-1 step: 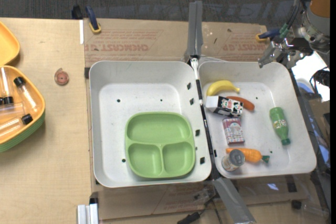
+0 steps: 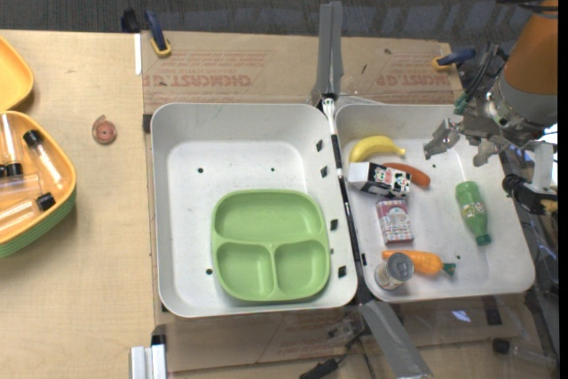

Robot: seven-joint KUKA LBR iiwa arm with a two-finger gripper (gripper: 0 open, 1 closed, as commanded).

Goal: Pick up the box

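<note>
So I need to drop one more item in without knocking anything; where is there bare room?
Left bin: bare floor above and left of the green tray. Right bin: crowded, with a gap only between the box and green bottle.

Arm (image 2: 531, 71): fat orange band, grey metal section beneath. Yellow and black cables looped at top. Gripper (image 2: 464, 145): grey metal, thin angular fingers, dark cabling and teal bits beside wrist. Markings too small to read.

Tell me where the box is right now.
The box lies flat near the middle of the right bin, just below the black-and-white carton and above the can and carrot.
</note>
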